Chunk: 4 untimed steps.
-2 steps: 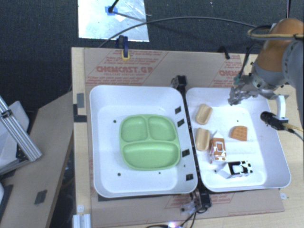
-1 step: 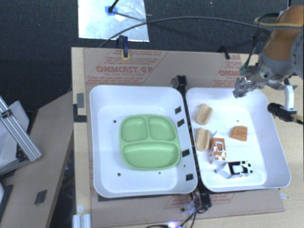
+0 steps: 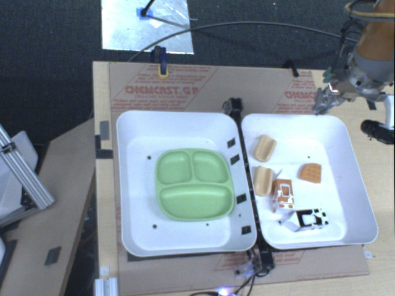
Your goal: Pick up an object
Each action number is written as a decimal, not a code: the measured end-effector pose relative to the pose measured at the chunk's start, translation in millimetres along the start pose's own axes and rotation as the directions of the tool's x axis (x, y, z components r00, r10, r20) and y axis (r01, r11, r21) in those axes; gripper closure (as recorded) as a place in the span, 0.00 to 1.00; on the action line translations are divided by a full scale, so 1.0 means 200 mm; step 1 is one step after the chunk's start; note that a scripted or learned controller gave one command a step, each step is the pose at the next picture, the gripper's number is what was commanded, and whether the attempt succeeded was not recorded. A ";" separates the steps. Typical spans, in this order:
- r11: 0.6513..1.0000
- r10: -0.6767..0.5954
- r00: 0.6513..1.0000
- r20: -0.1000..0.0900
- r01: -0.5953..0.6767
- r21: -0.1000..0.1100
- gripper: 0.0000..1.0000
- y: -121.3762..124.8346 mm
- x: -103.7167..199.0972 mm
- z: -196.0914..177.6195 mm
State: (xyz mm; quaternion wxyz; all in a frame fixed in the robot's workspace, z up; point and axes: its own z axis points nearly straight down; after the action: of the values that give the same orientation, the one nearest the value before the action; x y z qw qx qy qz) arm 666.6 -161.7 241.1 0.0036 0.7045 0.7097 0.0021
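The right bin (image 3: 352,165) holds several small objects. Two tan bread-like pieces lie near its left side, one (image 3: 265,147) above the other (image 3: 263,180). An orange-brown waffle piece (image 3: 310,172) sits toward the right. A white and orange carton (image 3: 284,194) lies in the middle, and a black and white toy (image 3: 311,219) rests near the front. My gripper (image 3: 322,99) hangs above the bin's far right corner, off the objects, with nothing seen in it.
The left bin (image 3: 133,165) contains a green divided plate (image 3: 195,184). A black hinge strip (image 3: 245,184) runs between the bins. A cable (image 3: 247,24) arcs over the dark floor behind the bench. A metal frame (image 3: 21,171) stands at the left.
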 end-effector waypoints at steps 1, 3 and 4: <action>1.000 -0.002 1.000 -0.003 0.002 0.007 1.00 0.00 0.27 0.06; 1.000 -0.003 1.000 -0.004 0.003 0.006 1.00 -0.03 0.80 0.05; 1.000 -0.002 1.000 -0.003 0.002 0.005 1.00 0.00 1.04 0.06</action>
State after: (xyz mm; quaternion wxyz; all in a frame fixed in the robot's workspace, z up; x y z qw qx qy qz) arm 664.3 46.0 229.6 0.0008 0.7039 0.7103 0.0013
